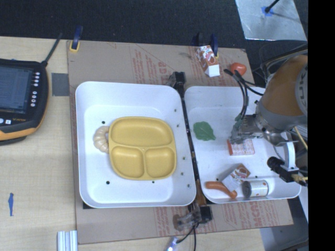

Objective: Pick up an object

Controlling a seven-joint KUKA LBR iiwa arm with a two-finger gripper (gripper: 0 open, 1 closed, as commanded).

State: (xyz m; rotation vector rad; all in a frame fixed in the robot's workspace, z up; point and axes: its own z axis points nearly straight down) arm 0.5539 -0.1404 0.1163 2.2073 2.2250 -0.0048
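Across the middle of the frame we see the surface (31, 182) carrying two white bins. The left bin (89, 140) holds a yellow divided tray (142, 147) with a beige lump (100, 138) touching its left edge. In the right bin (217, 109), the tool (242, 136) hangs just over a red-and-white packet (242, 148); we cannot tell how far it is open. Nearby lie a green leaf (204, 131), a small can (256, 187) and an orange strip (221, 188).
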